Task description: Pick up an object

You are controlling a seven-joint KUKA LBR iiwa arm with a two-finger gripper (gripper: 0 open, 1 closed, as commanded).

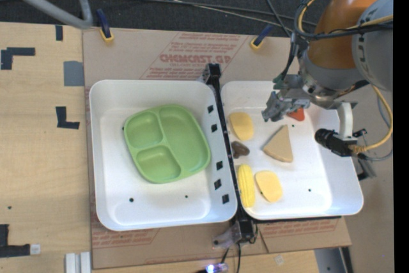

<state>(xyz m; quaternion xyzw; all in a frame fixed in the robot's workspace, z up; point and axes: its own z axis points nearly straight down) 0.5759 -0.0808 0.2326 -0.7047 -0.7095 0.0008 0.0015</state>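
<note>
Gripper hangs over the right bin, above the wedge; green tray in left bin.

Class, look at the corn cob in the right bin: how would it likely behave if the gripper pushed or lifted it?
The corn cob looks long and rounded, so a sideways push would probably roll it. It lies against the bin's left wall, which may block one finger of the gripper. It looks like a stiff toy, likely light and keeping its shape when lifted.

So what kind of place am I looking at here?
Probably a robotics test bench: a grey arm with an orange band over two shallow white bins, a green divided plastic plate, loose black cables.
</note>
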